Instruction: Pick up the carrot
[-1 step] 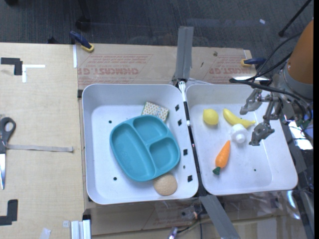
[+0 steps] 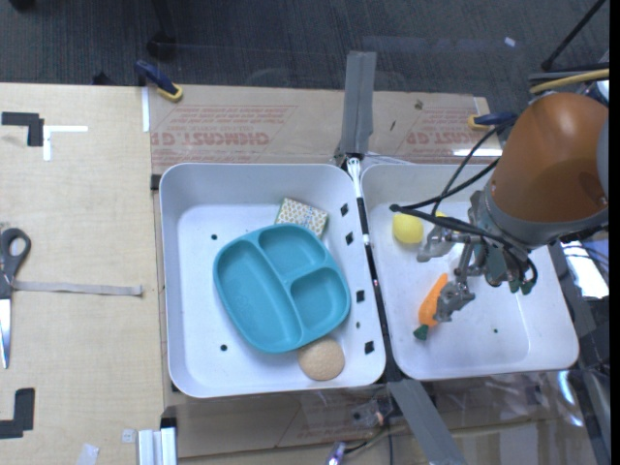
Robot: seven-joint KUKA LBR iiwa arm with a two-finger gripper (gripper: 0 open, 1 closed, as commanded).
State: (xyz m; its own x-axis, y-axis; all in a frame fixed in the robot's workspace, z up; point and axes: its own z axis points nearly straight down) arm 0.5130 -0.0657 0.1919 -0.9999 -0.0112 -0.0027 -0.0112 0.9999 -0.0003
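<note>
ITEM: carrot – orange, green stub at lower end; lies slantwise on floor of right bin, centre-right of frame, green end toward lower left, orange end toward upper right

ITEM: gripper – low over right bin, reached in from right of frame under the grey/orange arm. Tips sit right against carrot's right flank, about mid-length. Finger state: cannot tell – dark linkage & cables blur the tips together, so no reading on how wide the gap is, nor whether carrot is between them. Looks like contact or near-contact w/ carrot; a hold is not confirmed

ITEM: lemon-like yellow ball – same bin, above-left of carrot, apart from it, near the divider

ITEM: left bin – holds teal divided plate, patterned sponge at plate's upper edge, round tan cookie at plate's lower edge. Not part of task

STEP IN HAND (judgement): closing on carrot / securing grasp
HOW TO DO WELL:
– straddle carrot across its narrow width, not along its length; wrist turned square to the slant
– centre on thick orange part, not tapered green end, else it may squirt out
– get tips down to bin floor before closing
– lift straight up, slow; check carrot comes w/ it
– keep clear of yellow ball & bin wall
</note>
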